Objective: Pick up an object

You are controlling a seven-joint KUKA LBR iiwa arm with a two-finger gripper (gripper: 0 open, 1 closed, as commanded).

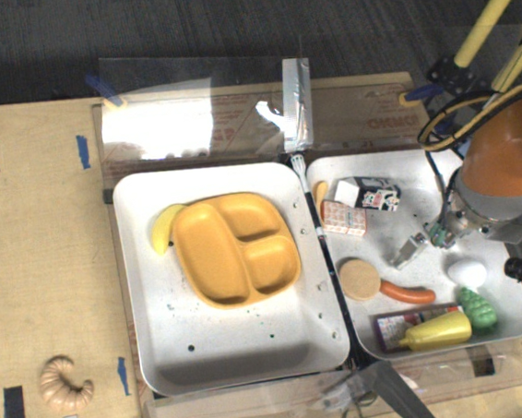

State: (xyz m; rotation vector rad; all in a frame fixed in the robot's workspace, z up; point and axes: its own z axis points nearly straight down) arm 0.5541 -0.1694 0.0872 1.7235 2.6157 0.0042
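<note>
Two white bins [137, 263] sit on a cardboard bench. Gripper [412, 249], jaw state unclear, hovers above the right bin; orange carrot [407, 293] lies just below it, lengthwise left-to-right.

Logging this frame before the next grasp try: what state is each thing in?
Orange divided plastic tray: upright, in left bin, compartments empty.
Yellow banana: lying against the tray's left edge.
Orange toy carrot: lying flat in right bin.
Round tan disc: flat, beside the carrot.
White egg: resting loose.
Yellow bottle: on its side.
Gripper: low over right bin.
</note>
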